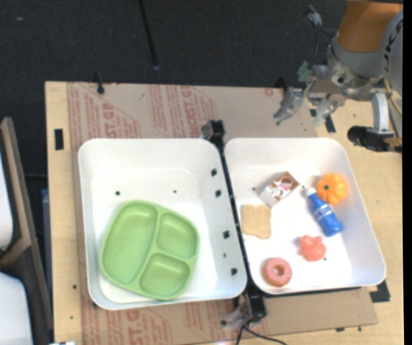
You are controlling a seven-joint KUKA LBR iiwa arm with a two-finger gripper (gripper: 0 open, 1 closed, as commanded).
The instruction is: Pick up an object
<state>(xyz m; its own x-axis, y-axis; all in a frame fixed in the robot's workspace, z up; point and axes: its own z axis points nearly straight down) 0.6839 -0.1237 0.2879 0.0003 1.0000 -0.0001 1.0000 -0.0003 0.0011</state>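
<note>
Nearest, a pink donut (277, 272) lies in the right bin (360, 192), then a toast slice (256, 221), blue bottle (324, 213) and orange pumpkin (332, 188). Beyond the bin's far rim hangs the gripper (308, 106) — fingers seemingly spread, holding nothing.

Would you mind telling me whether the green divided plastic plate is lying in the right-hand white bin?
No, the green divided plastic plate lies in the left white bin, alone and apart from the toys.
</note>
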